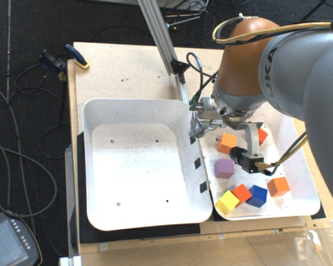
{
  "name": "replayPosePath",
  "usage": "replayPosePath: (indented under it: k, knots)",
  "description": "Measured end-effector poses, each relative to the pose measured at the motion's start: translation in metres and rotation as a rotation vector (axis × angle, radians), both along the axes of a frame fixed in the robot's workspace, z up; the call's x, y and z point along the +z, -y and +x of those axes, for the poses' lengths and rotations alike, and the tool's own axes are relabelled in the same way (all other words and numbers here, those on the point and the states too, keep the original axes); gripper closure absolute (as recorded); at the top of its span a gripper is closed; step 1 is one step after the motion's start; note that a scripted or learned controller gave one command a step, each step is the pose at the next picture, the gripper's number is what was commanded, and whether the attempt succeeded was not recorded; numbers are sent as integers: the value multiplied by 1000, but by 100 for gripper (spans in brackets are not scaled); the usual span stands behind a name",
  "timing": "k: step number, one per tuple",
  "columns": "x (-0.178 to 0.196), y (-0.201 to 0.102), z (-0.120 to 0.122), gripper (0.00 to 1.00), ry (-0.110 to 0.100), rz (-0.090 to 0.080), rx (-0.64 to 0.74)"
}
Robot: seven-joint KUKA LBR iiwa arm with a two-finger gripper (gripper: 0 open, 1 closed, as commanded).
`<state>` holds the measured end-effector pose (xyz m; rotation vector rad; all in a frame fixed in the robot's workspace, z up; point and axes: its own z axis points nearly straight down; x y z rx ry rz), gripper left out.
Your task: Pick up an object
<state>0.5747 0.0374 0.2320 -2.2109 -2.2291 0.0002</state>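
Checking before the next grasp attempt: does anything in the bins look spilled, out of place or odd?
Nothing is spilled: the blocks I can see, like the purple block and yellow block, all lie in the right bin. One oddity: the gripper hangs at the rim between the bins, beside the blocks rather than over one.

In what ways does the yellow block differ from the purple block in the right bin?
Colour: the yellow block is bright yellow, the purple block pale violet. Place: the yellow block lies by the right bin's near rim, the purple block farther in. Neighbours: the yellow block sits against an orange block; the purple block stands apart. Both are cubes of similar size.
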Motion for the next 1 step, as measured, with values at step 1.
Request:
replayPosePath:
  k: [1]
  knots:
    - [12, -53, 21, 100, 5, 0, 0]
